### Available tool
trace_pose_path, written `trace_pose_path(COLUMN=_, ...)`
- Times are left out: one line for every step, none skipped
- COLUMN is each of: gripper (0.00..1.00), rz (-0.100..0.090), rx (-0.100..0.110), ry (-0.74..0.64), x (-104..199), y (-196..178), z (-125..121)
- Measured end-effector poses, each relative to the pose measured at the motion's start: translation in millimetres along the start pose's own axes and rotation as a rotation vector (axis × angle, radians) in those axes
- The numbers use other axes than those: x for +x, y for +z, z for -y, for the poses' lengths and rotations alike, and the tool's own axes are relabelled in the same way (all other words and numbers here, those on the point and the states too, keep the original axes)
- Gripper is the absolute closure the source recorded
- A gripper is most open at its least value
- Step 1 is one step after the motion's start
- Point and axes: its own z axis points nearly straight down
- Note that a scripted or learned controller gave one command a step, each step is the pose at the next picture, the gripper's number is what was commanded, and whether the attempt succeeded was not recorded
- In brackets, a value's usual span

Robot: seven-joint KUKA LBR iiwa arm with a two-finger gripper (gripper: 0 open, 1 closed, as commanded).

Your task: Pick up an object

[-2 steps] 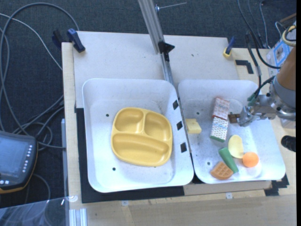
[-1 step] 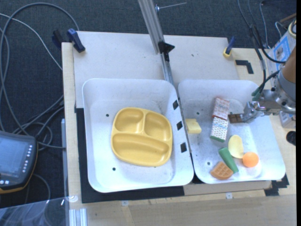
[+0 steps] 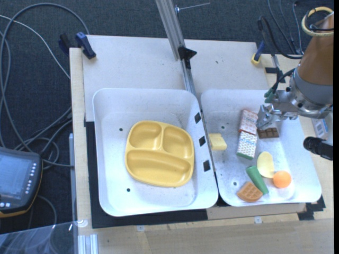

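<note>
Chocolate bar [image 3: 268, 133] under the gripper [image 3: 266, 121] looks light, stiff and thin. Take its long edges. Whether the jaws are parted or closed, I cannot tell.

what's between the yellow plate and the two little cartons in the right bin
In the camera view, a pale yellow block lies between the yellow divided plate and the two cartons, just inside the right bin, past the shared bin walls.

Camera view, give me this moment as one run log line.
pincer over right bin, above chocolate bar | nothing seen held | yellow tray in left bin
</note>
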Motion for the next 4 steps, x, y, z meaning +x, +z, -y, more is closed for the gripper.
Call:
trace_pose_path(gripper=1.00, rz=0.001, rx=0.001, ry=0.001, x=39.5, y=7.1, z=-18.6)
trace_pose_path(gripper=1.00, rz=0.001, rx=0.001, ry=0.001, x=89.3, y=21.2, z=-41.8)
trace_pose_path(gripper=1.00, rz=-0.001, rx=-0.001, ry=0.000, x=138.5, y=11.5, z=-65.7)
trace_pose_path(gripper=1.00, rz=0.000, rx=0.002, ry=0.001, x=187.9, y=25.0, z=-82.0)
